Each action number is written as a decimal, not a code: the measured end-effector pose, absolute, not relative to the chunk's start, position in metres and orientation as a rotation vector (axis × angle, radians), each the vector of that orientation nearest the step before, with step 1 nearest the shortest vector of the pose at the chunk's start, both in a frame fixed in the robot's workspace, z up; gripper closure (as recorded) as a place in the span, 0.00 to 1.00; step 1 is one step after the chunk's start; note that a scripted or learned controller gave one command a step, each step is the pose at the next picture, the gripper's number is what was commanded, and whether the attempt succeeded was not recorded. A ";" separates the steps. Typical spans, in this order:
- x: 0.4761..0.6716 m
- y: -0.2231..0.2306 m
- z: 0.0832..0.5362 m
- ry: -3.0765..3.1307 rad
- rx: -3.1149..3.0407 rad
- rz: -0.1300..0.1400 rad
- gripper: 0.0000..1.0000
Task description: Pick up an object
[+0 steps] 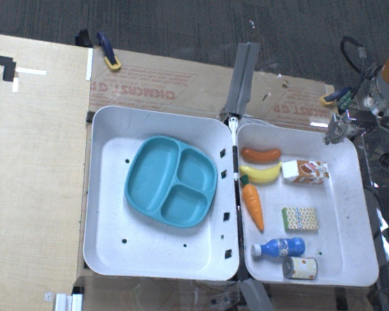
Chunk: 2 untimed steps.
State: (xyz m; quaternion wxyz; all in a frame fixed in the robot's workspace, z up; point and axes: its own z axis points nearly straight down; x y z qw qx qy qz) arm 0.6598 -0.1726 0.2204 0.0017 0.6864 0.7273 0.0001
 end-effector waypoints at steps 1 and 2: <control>0.639 -0.158 0.345 2.278 2.161 -0.003 1.00; 0.624 -0.135 0.245 2.275 2.170 -0.005 1.00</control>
